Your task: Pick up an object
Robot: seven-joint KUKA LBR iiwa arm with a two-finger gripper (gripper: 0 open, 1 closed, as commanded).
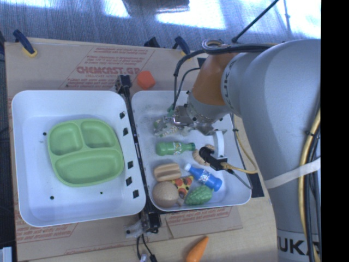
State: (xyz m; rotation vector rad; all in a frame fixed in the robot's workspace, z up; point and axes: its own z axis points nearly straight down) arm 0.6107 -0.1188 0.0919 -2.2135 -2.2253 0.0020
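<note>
Grey arm [272, 91] reaching over right bin [240, 198], left bin [22, 146] with green divided plate [84, 150], hand [177, 119] low in right bin, grip state indiscernible, green bottle [174, 147] just below it, hot dog [167, 171], blue bottle [204, 177]

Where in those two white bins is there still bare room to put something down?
Mostly in the left bin: bare white floor rings the green divided plate. The right bin has a bare patch at its top left, above the green bottle. Its lower half is crowded with toy food, and the gripper hangs over its middle.
</note>
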